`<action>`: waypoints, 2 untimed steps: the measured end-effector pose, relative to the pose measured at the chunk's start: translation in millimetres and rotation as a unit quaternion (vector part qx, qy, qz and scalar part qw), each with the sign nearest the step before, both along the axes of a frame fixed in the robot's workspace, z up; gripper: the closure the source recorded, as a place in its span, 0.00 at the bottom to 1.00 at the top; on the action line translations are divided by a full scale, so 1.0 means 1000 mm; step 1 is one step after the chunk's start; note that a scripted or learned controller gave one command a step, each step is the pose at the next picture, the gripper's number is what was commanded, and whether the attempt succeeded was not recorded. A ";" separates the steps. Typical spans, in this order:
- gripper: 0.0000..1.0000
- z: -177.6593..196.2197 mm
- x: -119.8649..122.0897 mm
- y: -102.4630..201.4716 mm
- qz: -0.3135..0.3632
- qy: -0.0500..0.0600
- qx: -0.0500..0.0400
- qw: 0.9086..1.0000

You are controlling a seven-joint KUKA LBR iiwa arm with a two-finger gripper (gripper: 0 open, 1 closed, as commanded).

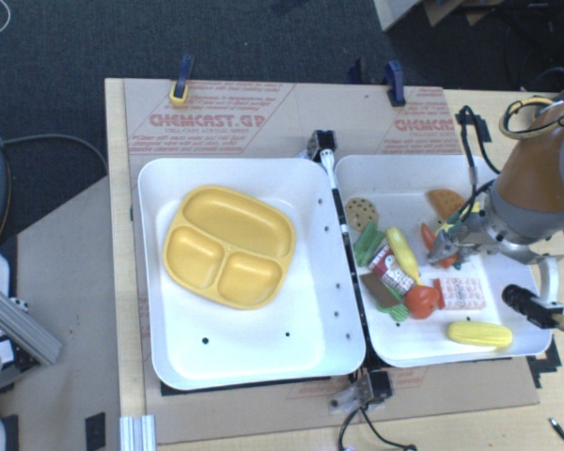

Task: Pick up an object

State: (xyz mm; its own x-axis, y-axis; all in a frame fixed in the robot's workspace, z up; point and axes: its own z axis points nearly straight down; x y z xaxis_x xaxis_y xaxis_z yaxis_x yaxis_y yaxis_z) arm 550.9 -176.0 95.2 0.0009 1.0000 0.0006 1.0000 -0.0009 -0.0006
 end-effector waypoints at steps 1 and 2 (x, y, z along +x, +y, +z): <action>1.00 0.063 0.005 -0.003 0.001 -0.004 -0.002 1.000; 1.00 0.107 0.009 -0.001 0.001 -0.004 -0.002 1.000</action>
